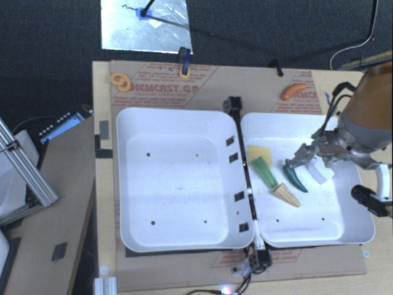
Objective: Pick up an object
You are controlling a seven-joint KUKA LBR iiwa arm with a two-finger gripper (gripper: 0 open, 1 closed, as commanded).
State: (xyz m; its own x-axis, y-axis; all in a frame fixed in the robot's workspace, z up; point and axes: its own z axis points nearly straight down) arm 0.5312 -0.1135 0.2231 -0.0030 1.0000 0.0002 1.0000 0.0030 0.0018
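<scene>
The hand (293, 163) is hovering in the right bin (344, 229), fingers parted, gripping nothing. It is sitting just above a dark green pepper (294, 179), beside an ice-cream cone (286, 195).

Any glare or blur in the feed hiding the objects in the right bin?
Camera view: lighting is even, the right bin shows soft shadows and no glare; the green pepper and cone read sharp; the gripper is slightly soft; the foil sheet behind the bench glints.

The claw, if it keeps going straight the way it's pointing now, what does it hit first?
Probably the dark green pepper: the claw points left and downward, its tips just above it. Depth is unclear from this slanted view.
</scene>
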